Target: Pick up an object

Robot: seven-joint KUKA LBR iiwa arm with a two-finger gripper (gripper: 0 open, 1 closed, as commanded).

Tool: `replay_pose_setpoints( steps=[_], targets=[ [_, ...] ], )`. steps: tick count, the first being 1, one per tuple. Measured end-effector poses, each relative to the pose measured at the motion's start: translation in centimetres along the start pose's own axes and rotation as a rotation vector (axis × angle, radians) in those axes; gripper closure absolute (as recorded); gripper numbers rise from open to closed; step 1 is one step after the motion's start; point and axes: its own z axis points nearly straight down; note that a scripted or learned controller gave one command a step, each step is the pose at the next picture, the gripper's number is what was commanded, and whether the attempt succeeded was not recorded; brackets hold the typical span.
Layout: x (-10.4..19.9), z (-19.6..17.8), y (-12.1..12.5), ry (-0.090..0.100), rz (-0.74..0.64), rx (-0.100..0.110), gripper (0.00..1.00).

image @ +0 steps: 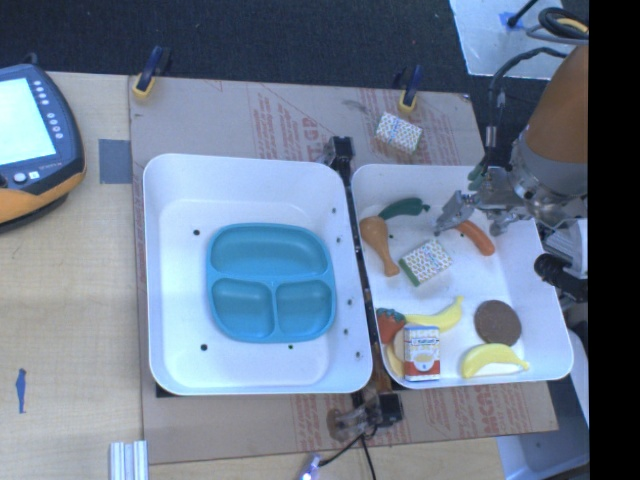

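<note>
Two shallow white bins side by side on a brown cardboard sheet [300, 128] printed with faint reddish lettering, too washed out to read. In the left bin [170, 268], a blue divided plate [270, 280] at the middle, three compartments, nothing in them.

In the right bin [545, 308], near the far edge, a green pepper-like toy [404, 208]; just beside it toward the left wall, a tan drumstick [379, 243]. Near the middle, a small box with a green-and-white pattern [427, 262], print too small to read. Toward the near edge, a small carton [422, 352] with a red band and an orange picture, label not legible, touching a yellow banana [444, 314] behind it and a red-orange toy [389, 322] at its left. Near the near right corner, a brown disc [497, 322] and a second yellow banana [492, 360] just in front of it.

Over the far right part of the right bin, the gripper [462, 214], fingers apart, clamped on nothing, just beside an orange carrot-like toy [476, 236] lying near the right wall.

Outside the bins, on the cardboard past the far edge of the right bin, another green-and-white patterned box [399, 132]. At the bench's left edge, a control tablet [28, 138] with a lit screen, writing unreadable.
</note>
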Motion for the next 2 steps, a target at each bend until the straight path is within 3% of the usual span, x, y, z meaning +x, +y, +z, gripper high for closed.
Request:
replay_pose_setpoints(
  steps=[1,2],
  targets=[
    [-0.7,10.3,1.6,-0.001,-0.001,0.002,0.00],
    [3.0,12.0,8.1,-0.002,-0.001,-0.001,0.00]
  ],
)
